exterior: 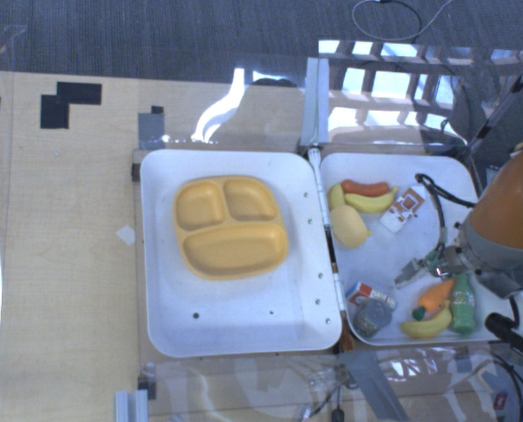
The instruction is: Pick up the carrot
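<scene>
**binwatcher:** Starting at the near edge of the right bin [472,176]: there's a yellow banana [426,326] lying along the front wall, a green bottle [462,304] just beside it on the right, and a small tin can [372,315] on its side near the front-left corner.

**gripfan:** And the carrot?

**binwatcher:** The carrot [436,296] sits right behind that banana, touching or nearly touching the green bottle, orange body with its green top pointing toward the front. The end effector [425,266] hangs just above and left of it. Can't tell from here how the thing is set, too small and cluttered. Nothing visibly gripped.

**gripfan:** Farther back?

**binwatcher:** Mid-bin there's a pale lemon-ish fruit [350,227] by the left wall, and a small white carton [405,209]. Behind those, a second banana [370,202] with a red-orange chili-looking piece [365,186] touching it. Left bin [164,306] holds a yellow divided plate [231,226]. Both bins rest on the wooden surface [59,271].
</scene>
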{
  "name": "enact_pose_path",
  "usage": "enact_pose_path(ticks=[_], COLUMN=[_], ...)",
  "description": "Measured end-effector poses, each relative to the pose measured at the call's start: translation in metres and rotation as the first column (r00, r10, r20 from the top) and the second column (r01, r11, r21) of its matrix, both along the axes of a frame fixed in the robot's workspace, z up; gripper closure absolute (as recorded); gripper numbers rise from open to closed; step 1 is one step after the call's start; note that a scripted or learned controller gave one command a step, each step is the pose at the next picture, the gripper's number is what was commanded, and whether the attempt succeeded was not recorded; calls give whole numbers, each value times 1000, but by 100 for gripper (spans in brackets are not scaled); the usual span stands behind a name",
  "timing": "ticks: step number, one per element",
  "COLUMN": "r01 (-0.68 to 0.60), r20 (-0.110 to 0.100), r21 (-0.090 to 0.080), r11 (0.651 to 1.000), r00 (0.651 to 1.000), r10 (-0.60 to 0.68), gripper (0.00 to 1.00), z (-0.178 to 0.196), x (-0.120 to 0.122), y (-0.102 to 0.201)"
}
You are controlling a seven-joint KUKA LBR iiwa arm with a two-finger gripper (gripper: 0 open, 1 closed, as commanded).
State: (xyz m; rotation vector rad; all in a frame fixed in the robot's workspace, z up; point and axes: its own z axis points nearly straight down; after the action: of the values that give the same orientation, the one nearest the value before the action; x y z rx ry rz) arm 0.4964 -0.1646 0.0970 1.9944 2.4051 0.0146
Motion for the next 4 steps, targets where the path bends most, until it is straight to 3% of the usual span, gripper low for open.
enact_pose_path(ticks=[1, 2, 3, 4], r01=[-61, -251, -100, 22], r20=[-6, -16, -14, -9], r21=[8, 5, 12, 4], r11=[998, 968, 995, 1000], r00=[998, 968, 995, 1000], r10=[61, 251, 101, -22], gripper=[0, 0, 0, 0], z=[-8, 15, 4, -9], x=[-2, 44, 46, 77], y=[-17, -38, -30, -15])
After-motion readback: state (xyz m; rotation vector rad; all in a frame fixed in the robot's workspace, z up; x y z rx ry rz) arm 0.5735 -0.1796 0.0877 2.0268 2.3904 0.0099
